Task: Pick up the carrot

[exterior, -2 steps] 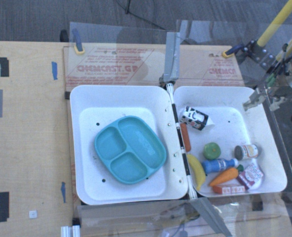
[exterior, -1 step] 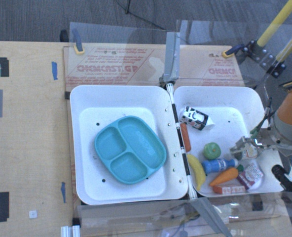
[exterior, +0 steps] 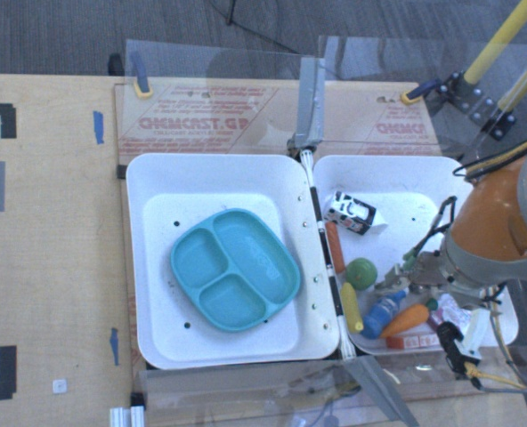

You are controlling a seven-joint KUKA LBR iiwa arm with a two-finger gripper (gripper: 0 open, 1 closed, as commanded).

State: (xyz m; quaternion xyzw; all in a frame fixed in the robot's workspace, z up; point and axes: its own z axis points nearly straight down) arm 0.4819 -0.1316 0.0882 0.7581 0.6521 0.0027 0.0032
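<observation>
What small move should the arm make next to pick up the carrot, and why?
Probably a short shift toward the near edge of the right bin, then a descent. The carrot lies low in that bin beside a blue bottle, and the gripper sits just above it in the camera view, so it looks not quite centred on the carrot.

I see bright, even overhead light; both white bins (exterior: 148, 181) read slightly washed out. Shadows are soft and short. Clear panels (exterior: 246, 69) carry faint glare. Fine detail looks mildly soft throughout.
</observation>
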